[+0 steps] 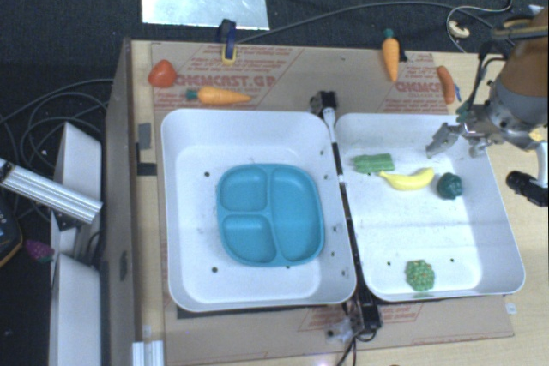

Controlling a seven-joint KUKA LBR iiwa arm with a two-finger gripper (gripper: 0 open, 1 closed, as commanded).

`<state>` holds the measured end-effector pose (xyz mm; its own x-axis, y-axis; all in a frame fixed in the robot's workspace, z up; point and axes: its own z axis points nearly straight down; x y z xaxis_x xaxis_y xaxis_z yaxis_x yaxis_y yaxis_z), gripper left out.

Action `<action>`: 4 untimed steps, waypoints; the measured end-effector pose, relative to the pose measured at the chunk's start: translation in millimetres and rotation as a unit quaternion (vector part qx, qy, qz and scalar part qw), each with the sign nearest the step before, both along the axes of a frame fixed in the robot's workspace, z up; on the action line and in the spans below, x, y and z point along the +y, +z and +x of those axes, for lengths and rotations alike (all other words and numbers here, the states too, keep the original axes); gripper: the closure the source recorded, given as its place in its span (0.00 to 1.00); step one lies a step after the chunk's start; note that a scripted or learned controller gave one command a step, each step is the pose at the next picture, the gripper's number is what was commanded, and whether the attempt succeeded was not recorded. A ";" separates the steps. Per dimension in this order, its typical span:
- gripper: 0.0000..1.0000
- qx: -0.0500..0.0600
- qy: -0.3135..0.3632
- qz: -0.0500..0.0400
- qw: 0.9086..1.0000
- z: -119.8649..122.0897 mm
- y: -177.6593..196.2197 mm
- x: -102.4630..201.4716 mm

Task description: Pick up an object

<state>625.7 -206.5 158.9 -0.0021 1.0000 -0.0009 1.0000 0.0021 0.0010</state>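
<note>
Banana (409, 179) mid right bin (493, 184), open floor below; gripper (457, 138) spread, empty, near far rim.

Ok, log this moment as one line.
pincer over right bin, nothing held | banana, green block in bin | divided plate left bin

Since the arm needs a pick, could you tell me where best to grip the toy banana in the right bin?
Probably across the middle of the toy banana, coming straight down. It lies flat and is narrowest across its curve, though the green block touches its left end.
</note>
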 end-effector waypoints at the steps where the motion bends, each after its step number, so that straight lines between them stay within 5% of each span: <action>1: 0.00 0.000 0.000 0.000 1.000 -22.0 -24.9 0.0; 2: 0.00 0.000 0.000 0.000 1.000 -35.0 -44.4 0.1; 3: 0.00 -0.008 0.001 -0.001 1.000 15.9 -65.3 -0.5; 4: 0.00 -0.003 0.001 -0.001 1.000 44.3 -13.2 0.1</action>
